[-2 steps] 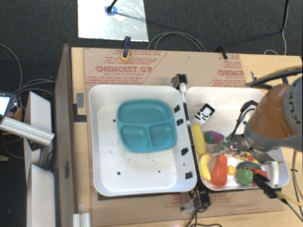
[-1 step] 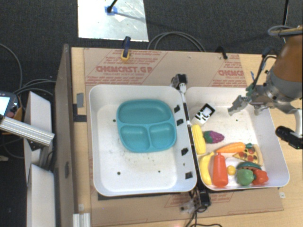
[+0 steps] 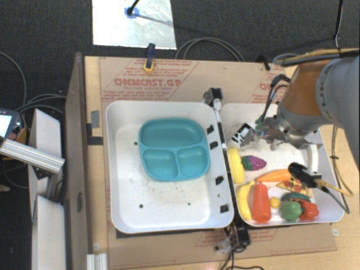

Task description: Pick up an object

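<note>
My gripper (image 3: 263, 133) hangs over the upper part of the right bin (image 3: 332, 207), under the grey arm with its orange band. A small black-and-white object (image 3: 243, 134) lies just left of it. Below it lie a purple toy (image 3: 254, 162), a yellow corn-like piece (image 3: 235, 165) against the left wall, an orange carrot (image 3: 274, 176), a red bottle (image 3: 261, 201), a yellow banana shape (image 3: 244, 198), a green pepper (image 3: 291, 210) and a red tomato (image 3: 310, 210). I see nothing between the gripper's fingers.
The left bin (image 3: 126, 207) holds a teal divided plate (image 3: 173, 149). A black-clipped divider (image 3: 220, 156) separates the two bins. The toys crowd the lower half of the right bin. Cables run across the cardboard behind the bins.
</note>
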### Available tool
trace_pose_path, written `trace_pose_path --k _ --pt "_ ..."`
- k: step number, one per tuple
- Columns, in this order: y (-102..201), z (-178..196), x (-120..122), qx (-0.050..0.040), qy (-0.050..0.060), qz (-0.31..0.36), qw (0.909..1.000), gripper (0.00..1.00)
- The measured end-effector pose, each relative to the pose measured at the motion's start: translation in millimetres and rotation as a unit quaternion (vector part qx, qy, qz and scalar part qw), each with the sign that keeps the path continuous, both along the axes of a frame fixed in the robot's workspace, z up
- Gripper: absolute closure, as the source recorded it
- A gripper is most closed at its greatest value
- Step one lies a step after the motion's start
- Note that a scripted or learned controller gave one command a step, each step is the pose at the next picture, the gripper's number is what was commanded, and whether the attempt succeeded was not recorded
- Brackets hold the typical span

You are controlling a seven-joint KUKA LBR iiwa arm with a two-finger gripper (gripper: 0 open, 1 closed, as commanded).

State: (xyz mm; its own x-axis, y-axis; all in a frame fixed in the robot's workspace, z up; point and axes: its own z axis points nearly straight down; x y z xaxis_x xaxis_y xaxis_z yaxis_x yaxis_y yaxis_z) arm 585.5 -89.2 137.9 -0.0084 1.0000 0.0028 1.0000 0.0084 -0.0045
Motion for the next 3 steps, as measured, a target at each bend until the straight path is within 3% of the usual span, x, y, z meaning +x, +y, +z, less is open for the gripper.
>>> trace_pose_path --k 1,2,3 --pt "-15 -54 -19 -0.0047 -0.004 -0.005 1.0 0.0" --pt "-13 -42 -18 -0.0026 -0.005 -0.003 1.0 1.0" --pt "-57 13 14 -0.0035 -0.007 -0.004 1.0 1.0"
